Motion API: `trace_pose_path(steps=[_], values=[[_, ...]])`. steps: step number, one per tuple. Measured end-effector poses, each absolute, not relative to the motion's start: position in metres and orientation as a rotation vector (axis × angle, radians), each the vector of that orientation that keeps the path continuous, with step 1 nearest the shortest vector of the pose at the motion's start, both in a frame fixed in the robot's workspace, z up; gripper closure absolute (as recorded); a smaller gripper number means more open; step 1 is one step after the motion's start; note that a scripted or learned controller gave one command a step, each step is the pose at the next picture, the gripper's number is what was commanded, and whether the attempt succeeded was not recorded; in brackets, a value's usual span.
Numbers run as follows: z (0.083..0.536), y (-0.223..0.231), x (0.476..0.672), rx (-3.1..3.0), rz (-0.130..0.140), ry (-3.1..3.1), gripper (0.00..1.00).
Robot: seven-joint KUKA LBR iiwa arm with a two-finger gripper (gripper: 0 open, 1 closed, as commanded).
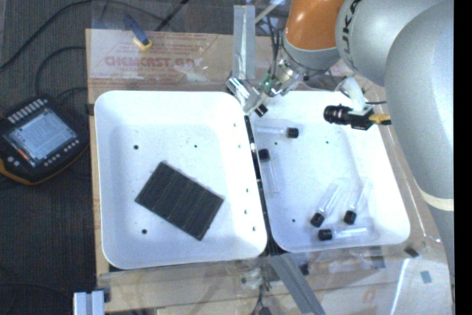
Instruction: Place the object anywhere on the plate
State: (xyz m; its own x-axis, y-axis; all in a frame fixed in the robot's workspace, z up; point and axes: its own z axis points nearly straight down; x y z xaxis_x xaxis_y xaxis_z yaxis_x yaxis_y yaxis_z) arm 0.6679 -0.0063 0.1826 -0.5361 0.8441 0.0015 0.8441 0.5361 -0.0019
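My gripper [249, 95] hovers over the bins' far rims, grip state unreadable, while tubes [341, 197] lie right of the dark plate [179, 201]; clear walls risk a slipped grasp.

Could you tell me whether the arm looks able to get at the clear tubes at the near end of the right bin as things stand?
Probably yes: the tubes lie uncovered on the right bin floor, and the claw hangs over the bins' far edge with nothing between.
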Motion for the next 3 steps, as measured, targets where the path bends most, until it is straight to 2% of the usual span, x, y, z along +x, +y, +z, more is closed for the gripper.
trace_pose_path(steps=[1, 2, 3], values=[[0.419, 0.051, 0.669, -0.82, 0.0, -3.036, 1.0], [0.434, 0.123, 0.657, -0.279, -0.003, -3.132, 1.0], [0.433, 0.206, 0.651, -0.909, -0.002, -3.008, 1.0]])
